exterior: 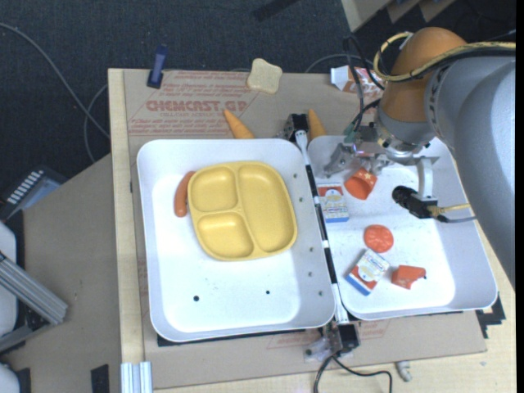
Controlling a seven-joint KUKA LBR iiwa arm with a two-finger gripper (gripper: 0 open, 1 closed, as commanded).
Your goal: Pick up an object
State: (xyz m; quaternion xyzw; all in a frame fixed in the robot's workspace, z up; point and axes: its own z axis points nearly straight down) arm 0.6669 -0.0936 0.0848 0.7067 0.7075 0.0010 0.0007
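Arm over the right of 2 white bins, gripper [360, 160] low above an orange object [360, 185].

The orange object lies in the right bin [467, 281] near its far left corner, just under the gripper; whether the tool is apart or together cannot be told. The same bin holds a red disc [378, 237], a small carton [332, 204], a packet [368, 270] and an orange-red piece [408, 276]. The left bin [164, 277] holds a yellow 3-compartment tray [241, 210] with a sausage [181, 195] touching its left edge.

Glossy yellow plastic tray [242, 210] in a smooth white bin [164, 268]; matt cardboard bench [196, 105].
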